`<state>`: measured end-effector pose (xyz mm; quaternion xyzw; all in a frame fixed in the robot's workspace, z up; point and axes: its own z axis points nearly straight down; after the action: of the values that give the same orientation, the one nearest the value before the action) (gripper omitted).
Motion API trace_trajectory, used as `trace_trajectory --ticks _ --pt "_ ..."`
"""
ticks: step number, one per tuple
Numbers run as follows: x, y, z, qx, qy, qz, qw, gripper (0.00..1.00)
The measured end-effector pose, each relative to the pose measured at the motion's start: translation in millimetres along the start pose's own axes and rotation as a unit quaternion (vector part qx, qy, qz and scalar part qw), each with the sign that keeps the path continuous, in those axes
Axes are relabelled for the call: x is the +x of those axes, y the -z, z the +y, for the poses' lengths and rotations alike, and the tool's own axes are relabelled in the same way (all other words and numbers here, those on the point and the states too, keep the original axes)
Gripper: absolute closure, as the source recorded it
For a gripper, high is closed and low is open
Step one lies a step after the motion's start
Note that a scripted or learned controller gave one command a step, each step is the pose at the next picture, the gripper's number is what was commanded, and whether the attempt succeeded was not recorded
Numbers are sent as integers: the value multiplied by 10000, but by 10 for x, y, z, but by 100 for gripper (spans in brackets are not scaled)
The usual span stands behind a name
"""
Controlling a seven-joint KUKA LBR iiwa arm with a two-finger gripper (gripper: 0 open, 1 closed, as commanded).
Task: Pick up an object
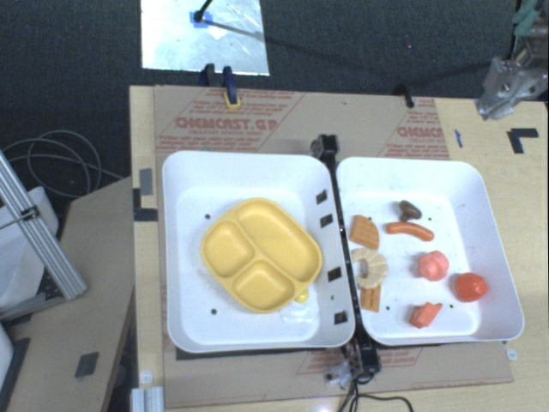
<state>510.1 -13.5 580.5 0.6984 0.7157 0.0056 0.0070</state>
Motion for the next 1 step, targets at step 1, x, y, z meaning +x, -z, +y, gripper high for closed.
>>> trace_trajectory --ticks 1 --pt "0 -4 0 4 8 0 10000 0"
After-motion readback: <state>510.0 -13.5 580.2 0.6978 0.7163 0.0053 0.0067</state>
